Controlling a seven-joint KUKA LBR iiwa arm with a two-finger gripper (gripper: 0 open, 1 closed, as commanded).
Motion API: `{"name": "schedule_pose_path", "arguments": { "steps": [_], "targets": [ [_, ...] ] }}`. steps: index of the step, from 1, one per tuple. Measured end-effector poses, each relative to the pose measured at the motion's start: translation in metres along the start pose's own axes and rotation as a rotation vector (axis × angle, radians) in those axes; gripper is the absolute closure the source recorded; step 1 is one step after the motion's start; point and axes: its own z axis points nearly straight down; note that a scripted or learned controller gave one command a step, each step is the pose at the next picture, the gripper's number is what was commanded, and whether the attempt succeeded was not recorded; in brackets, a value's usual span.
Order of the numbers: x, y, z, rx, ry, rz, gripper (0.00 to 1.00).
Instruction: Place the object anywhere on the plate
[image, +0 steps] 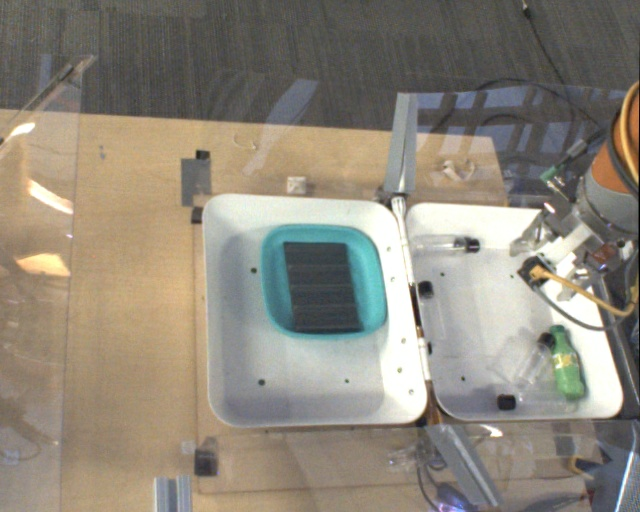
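Note:
A teal plate (374, 292) with rounded corners lies in the left bin (235, 340). A dark ribbed rectangular block (322, 287) rests flat in the plate's middle. My gripper (548, 252) hovers over the right bin (470, 330) near its upper right edge, well away from the plate. I see nothing held in it. Below the gripper a green bottle-like object (568, 368) with a dark tip lies near the bin's right wall. A clear tube with a black cap (446, 243) lies near that bin's top edge.
A crumpled clear plastic piece (522, 362) lies beside the green object. Small black studs (425, 290) (505, 402) sit on the right bin's floor. A grey rail (402, 140) runs back from between the bins. Wooden bench surrounds both bins.

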Motion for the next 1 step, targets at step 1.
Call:
{"name": "schedule_pose_path", "arguments": {
  "steps": [1],
  "targets": [
    [0.0586, 0.0485, -0.0548, -0.002, -0.002, -0.077, 0.00]
  ]
}}
